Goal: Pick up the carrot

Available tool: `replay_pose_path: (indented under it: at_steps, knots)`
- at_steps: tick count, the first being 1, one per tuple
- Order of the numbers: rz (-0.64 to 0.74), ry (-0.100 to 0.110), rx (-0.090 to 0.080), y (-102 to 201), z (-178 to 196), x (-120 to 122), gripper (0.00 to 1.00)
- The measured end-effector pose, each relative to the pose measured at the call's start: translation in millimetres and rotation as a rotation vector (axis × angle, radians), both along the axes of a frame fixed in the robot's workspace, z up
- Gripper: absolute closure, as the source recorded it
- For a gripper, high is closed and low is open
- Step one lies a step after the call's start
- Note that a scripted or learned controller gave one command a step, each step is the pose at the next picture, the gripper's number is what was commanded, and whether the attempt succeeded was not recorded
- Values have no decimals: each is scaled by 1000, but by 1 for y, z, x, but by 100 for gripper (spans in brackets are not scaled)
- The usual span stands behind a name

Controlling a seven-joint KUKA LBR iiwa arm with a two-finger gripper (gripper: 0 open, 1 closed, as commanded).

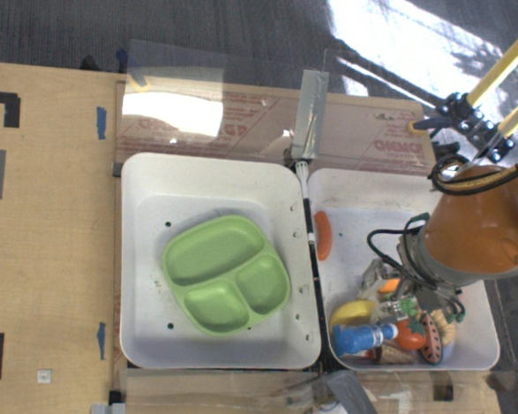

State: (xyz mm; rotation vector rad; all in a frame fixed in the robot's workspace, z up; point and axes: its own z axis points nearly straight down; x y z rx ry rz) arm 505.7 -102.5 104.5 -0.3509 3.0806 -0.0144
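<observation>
In the camera view the carrot (323,234) lies at the left edge of the right bin (366,196), up and left of the gripper (403,296), which hangs over toys (383,330) at lower right, its grip impossible to tell.

A green divided plate (226,274) lies in the left white bin (145,185).

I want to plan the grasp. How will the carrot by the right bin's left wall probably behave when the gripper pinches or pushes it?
The carrot looks like a smooth, stiff toy, so it probably keeps its shape but may slip. Its rounded, elongated body could roll sideways if pushed. It lies close to the right bin wall, which likely leaves little finger room there.
</observation>
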Motion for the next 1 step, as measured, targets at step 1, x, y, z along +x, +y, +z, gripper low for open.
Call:
replay_pose_path:
  at_steps: [1]
  knots:
    - [-332, 31, 13, 28, 82, -12, 100]
